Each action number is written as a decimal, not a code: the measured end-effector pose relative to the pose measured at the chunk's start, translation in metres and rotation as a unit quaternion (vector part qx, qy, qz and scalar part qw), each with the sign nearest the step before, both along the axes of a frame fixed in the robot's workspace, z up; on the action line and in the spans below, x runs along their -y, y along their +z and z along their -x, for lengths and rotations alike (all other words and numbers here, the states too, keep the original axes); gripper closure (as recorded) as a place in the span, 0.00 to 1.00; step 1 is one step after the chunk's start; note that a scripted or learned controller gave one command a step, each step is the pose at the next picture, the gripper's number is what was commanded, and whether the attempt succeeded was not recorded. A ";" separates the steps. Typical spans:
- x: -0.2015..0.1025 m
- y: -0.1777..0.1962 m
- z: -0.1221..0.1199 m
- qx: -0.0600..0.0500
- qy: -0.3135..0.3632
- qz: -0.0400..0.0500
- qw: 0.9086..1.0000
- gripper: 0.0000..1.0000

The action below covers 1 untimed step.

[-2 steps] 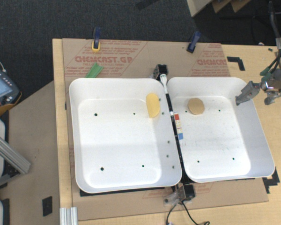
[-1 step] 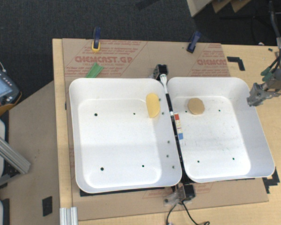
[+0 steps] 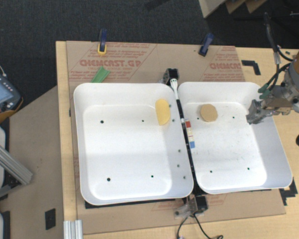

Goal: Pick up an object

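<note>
The pincer [image 3: 254, 114] hangs at the right bin's [image 3: 269, 180] right rim, its opening impossible to tell, nothing visibly held; reaching seems underway; next, travel leftward to the round tan piece [image 3: 208, 113] nearby.

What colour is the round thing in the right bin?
Tan, like a biscuit: the round object, seen in the camera view.

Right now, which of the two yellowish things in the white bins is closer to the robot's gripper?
The round tan disc in the right bin. The gripper sits at that bin's right edge; the longer yellow oval piece lies in the left bin.
</note>
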<state>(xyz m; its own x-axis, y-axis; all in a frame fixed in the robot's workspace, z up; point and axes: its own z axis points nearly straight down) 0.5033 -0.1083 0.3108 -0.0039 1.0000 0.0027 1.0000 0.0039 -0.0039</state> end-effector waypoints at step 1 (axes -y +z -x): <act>-0.051 -0.033 0.025 -0.001 0.000 0.000 1.000 1.00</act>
<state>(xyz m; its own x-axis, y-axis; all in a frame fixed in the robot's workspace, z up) 0.4779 -0.0574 0.2775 -0.0048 1.0000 0.0032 1.0000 0.0049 -0.0067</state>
